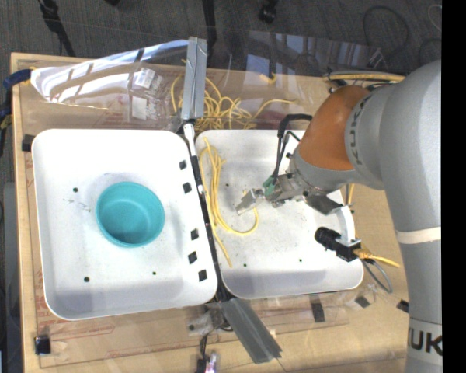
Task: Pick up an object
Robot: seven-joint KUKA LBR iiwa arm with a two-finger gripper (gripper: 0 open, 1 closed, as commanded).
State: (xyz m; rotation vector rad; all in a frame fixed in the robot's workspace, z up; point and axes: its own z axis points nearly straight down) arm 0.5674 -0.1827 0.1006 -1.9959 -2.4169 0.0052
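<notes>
Gripper (248,200) hangs low in the right bin (326,274), just beside the yellow cord (217,208); whether it is open or closed cannot be told. Leftward, a teal bowl (130,213) sits in the left bin (62,286).

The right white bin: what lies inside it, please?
Inside the right white bin lie thin yellow cords, and the hand is low above its floor. The grey arm covers the bin's far right corner.
</notes>
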